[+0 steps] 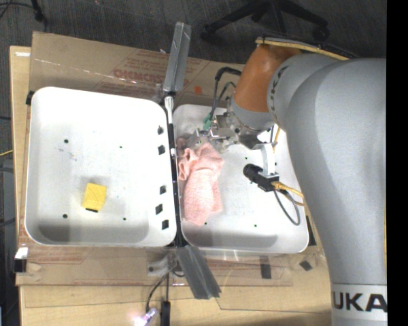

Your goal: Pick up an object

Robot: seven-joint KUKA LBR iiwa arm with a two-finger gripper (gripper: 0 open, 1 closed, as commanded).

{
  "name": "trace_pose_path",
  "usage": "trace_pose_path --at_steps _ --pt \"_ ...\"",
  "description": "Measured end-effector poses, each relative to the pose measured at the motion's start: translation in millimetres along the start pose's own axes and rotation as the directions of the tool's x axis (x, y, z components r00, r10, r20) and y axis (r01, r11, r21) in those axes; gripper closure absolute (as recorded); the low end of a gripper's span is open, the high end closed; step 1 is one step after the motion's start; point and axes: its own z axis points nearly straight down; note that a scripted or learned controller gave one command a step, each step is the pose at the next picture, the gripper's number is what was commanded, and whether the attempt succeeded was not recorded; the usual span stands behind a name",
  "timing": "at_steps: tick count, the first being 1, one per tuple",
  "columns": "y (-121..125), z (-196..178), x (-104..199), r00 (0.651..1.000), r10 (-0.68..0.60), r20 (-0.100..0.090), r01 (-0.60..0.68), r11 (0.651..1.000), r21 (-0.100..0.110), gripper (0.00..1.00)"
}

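Observation:
A pink cloth (200, 184) lies crumpled along the left side of the right bin (251, 233). My gripper (211, 138) is low over the cloth's upper end, near the bin's back left corner, below the orange wrist band. A yellow sponge block (94, 196) rests in the lower left of the left bin (95, 114). The wrist body hides the fingertips where they meet the cloth.
A grey divider bar (171, 114) runs between the two bins. A black cable plug (257, 176) and yellow wires hang over the right bin's middle. My large grey arm covers the right side of the bench. Cardboard lies under both bins.

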Motion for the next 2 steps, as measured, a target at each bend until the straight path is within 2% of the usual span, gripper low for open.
trace_pose_path --at_steps 1,2 --pt "0.8 -10.3 1.5 1.0 -0.005 -0.001 0.005 1.0 0.001 1.0" --pt "9.9 -98.5 60.5 0.963 0.271 0.002 -0.271 0.963 0.002 1.0"
